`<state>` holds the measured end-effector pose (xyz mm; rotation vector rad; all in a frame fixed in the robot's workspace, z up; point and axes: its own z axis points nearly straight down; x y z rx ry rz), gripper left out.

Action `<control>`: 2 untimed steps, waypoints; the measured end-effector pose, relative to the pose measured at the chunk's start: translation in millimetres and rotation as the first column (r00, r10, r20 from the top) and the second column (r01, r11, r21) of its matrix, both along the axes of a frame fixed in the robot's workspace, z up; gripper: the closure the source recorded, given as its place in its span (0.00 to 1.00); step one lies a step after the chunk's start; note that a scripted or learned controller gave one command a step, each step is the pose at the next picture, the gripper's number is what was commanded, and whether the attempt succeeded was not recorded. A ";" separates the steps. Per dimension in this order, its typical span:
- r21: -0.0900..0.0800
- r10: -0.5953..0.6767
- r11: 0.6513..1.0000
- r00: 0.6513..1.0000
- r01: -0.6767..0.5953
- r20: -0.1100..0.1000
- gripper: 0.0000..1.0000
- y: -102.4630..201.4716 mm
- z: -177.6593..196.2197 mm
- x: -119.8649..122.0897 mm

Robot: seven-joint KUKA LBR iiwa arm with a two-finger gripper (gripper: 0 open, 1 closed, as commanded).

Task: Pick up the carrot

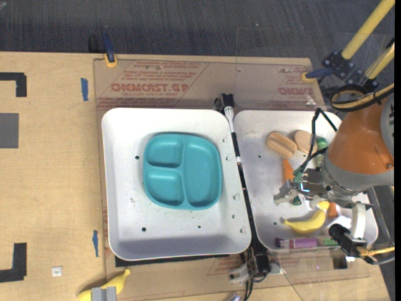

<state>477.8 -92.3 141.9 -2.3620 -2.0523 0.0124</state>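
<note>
Carrot [287,169] beside pincer [289,195], right bin [263,221], banana [305,222] near front edge

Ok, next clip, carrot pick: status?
Gripper low in right bin, nothing seen in it. Carrot lies just above it, not lifted. Banana and bread rolls close by.
</note>
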 end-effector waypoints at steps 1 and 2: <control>-0.002 -0.048 0.999 0.999 0.048 0.013 0.00 -3.7 -48.6 43.8; -0.004 -0.051 0.999 0.999 0.051 0.014 1.00 -4.0 -39.7 44.1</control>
